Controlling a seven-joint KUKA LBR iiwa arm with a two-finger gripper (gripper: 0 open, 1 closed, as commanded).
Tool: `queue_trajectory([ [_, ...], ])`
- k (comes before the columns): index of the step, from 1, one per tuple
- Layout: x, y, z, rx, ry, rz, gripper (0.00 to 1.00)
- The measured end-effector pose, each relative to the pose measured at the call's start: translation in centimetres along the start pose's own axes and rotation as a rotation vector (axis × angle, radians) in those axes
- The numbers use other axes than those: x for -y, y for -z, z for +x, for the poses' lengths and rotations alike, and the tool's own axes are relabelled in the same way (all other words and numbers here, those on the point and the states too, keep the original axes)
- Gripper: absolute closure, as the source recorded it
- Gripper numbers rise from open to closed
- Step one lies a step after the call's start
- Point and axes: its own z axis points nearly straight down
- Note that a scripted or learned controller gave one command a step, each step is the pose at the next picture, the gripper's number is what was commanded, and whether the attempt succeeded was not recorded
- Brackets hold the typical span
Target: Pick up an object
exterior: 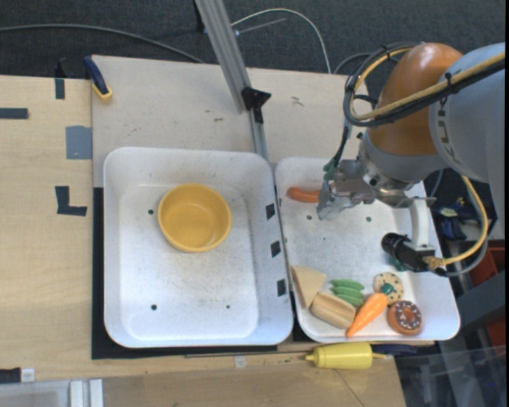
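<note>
Gripper [329, 206] hangs over the right white bin [356, 244]; the small orange sausage-shaped piece [303, 195] lies just left, long axis sideways. Its opening, I cannot tell.

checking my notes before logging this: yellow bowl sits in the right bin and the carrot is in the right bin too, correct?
Not quite. The camera view shows the bowl in the left bin, not the right one. The carrot is indeed in the right bin, near its front edge.

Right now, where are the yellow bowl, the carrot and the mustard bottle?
yellow bowl [194, 217], camera view, its inner floor.
carrot [368, 312], camera view, mid-body of the orange root.
mustard bottle [343, 356], camera view, middle of its yellow body.
</note>
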Motion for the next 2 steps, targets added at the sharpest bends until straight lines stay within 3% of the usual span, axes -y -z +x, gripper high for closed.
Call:
queue_trajectory([
  [1,0.8,0.2,5.5,-0.001,0.001,0.000,1.00],
  [2,-0.3,1.1,11.4,0.000,0.002,-0.002,1.00],
])
